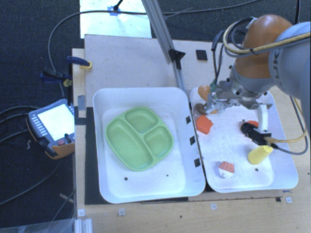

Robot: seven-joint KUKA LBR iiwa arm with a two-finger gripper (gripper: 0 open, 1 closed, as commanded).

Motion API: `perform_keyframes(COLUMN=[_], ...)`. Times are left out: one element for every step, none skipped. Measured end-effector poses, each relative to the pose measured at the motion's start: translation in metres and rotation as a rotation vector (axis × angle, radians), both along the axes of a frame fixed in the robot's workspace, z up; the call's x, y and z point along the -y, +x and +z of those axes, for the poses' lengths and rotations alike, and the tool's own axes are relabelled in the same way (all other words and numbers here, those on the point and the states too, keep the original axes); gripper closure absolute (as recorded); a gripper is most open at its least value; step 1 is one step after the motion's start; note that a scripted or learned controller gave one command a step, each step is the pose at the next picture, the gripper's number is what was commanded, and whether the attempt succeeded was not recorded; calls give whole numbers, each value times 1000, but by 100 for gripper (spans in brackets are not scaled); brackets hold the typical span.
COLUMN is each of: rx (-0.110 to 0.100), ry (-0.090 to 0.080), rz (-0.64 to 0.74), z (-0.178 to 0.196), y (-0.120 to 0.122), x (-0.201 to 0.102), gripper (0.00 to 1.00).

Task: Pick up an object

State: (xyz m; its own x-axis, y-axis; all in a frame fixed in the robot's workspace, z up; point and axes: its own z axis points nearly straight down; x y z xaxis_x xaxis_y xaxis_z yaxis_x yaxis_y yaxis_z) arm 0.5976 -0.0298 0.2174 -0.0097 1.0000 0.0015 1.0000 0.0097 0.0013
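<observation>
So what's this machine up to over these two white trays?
A grey robot arm reaches in from the right over the right-hand bin, its pincer low near the bin's far left corner, close to an orange block. Its job is to pick something up, but nothing visibly sits in its grip. A yellow bottle-shaped toy and a small red-and-white piece also lie there. The left bin holds a green divided plate.

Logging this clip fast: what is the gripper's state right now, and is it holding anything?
Gripper: cannot be told; it sits low at the right bin's far-left corner.
</observation>
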Motion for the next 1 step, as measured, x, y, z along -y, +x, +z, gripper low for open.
perform_keyframes(rx=[-1], ry=[-1], rz=[-1], z=[-7], y=[-11], x=[-57], gripper=[100])
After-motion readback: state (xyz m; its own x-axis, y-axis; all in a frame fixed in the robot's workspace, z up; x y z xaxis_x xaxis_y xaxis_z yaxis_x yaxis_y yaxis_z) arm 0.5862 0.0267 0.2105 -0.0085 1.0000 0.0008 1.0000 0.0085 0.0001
